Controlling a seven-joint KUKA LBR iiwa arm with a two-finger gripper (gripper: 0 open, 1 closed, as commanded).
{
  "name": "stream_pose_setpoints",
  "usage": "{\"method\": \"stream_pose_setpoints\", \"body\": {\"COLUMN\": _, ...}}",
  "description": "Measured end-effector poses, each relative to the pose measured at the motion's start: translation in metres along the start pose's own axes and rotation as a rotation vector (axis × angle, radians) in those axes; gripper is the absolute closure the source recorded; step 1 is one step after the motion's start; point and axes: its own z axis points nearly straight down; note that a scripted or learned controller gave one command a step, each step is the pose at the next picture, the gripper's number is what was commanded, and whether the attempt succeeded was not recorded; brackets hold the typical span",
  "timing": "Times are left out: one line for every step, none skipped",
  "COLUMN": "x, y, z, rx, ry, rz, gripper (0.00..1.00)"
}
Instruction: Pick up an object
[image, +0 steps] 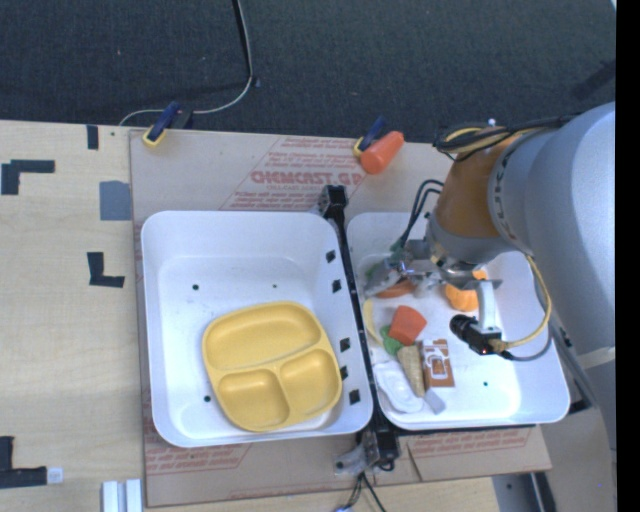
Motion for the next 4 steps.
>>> {"method": "stream_pose_setpoints", "body": {"x": -0.012, "y": 0.016, "z": 0.003, "rx": 0.004, "ry": 0.001, "rz": 0.002, "gripper": 0.0}}
{"method": "stream_pose_setpoints", "body": {"x": -0.014, "y": 0.042, "z": 0.003, "rx": 0.003, "ry": 0.001, "rz": 0.002, "gripper": 0.0}}
{"method": "stream_pose_setpoints", "body": {"x": -0.014, "y": 0.042, "z": -0.007, "rx": 0.004, "ry": 0.0, "rz": 0.001, "gripper": 1.0}}
{"method": "stream_pose_setpoints", "body": {"x": 0.03, "y": 0.014, "z": -0.102, "rx": 0.002, "ry": 0.002, "rz": 0.0, "gripper": 1.0}}
